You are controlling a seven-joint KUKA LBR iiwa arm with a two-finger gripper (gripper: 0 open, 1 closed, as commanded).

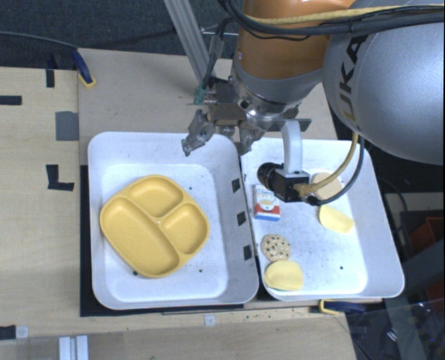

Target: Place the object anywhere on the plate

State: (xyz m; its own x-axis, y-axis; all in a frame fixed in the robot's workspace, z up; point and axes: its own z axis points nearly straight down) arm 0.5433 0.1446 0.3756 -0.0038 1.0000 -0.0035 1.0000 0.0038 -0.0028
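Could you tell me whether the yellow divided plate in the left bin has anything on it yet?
Empty. The yellow plate shows three bare compartments; the cookie and small carton lie in the right bin.

Bench (132, 88) with two white bins (109, 145)

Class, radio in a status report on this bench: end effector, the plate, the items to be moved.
End effector open, holding nothing, over left bin's far right corner. Yellow plate bare. Cookie, small carton, yellow pieces in right bin.

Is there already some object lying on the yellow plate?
No, the yellow plate in the left bin has nothing in its compartments.
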